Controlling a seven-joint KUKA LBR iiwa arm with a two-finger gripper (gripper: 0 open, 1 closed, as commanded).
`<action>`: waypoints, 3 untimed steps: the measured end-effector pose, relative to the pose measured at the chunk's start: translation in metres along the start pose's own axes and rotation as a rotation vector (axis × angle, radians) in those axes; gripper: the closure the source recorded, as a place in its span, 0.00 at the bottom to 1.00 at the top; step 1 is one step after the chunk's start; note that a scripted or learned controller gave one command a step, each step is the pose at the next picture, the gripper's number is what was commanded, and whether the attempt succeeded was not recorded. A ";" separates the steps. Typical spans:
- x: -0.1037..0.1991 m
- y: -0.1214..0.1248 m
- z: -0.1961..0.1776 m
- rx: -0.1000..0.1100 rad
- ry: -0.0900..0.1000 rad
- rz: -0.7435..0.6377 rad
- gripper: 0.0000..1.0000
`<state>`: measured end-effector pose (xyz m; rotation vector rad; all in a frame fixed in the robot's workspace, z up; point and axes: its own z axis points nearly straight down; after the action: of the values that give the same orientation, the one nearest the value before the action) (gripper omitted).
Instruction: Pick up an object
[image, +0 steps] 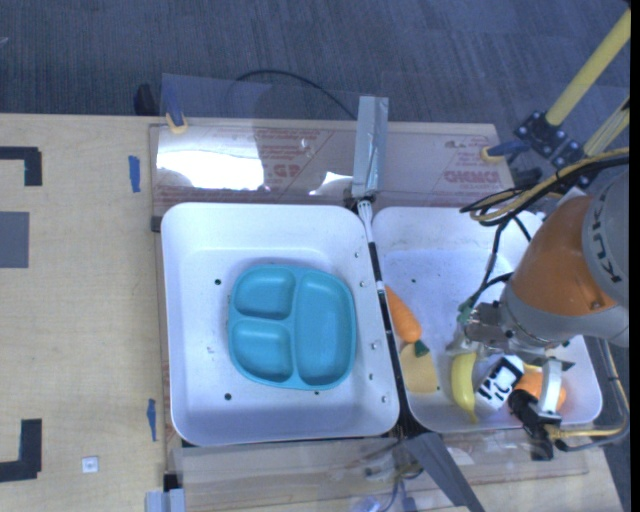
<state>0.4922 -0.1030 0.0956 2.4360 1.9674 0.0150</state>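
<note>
I am reading very little from here. White letters are showing on the arm (590, 255) at its grey part near the right edge; I am making out a "K" and part of a "U". Red print is running along the clear panel (320, 158) behind the bins, mirrored and too faint for me to spell out.

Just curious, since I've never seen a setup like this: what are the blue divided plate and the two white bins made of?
The blue divided plate looks like moulded plastic: one even colour, soft rounded compartment edges, a dull sheen. The left bin and right bin also look like plastic, smooth white with rounded corners, though painted metal can't be ruled out.
</note>
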 end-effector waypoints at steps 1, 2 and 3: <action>0.036 0.015 -0.125 0.008 0.001 -0.033 1.00; 0.059 0.049 -0.119 0.017 -0.002 -0.074 1.00; 0.092 0.127 -0.103 0.019 -0.003 -0.035 1.00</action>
<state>0.6347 -0.0395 0.2007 2.4109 2.0185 -0.0082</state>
